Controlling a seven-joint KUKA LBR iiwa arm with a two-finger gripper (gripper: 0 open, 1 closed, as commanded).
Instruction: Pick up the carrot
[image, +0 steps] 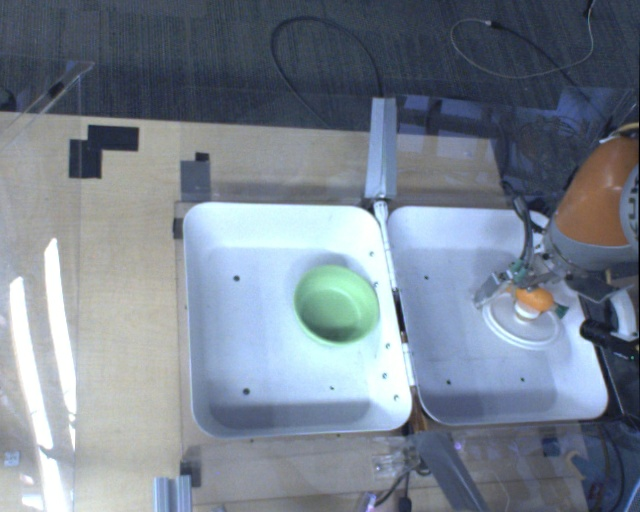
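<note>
I see even, bright overhead light, white glare streaks on the pale wooden surface (100, 330) at left, slightly soft focus.

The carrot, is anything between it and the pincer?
Nothing visible. The pincer is right over the carrot, which lies on a white plate in the right bin.

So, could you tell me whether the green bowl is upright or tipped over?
Upright: the green bowl sits in the left bin with its open mouth facing up.
</note>
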